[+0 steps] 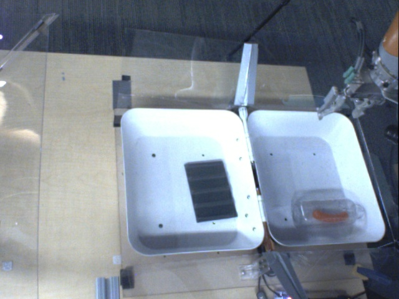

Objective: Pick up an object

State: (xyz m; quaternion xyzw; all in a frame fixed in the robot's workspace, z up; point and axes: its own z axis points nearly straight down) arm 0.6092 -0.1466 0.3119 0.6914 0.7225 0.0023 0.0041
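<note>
— Clear plastic, rounded case (pixel 328 211) (orange piece inside), lower right of the frame in the right bin (pixel 368 167)?
— Yes. Ribbed dark slab (pixel 211 190) lies in the left bin (pixel 134 167). Gripper (pixel 340 104), upper right: fingers spread, holding nothing.

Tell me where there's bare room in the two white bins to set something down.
Left white bin: bare floor all around the dark ribbed rectangular pad, widest toward the left wall. Right white bin: the upper half is bare; the clear plastic container with an orange item crowds the lower right corner. The gripper hovers at the upper right rim.
</note>
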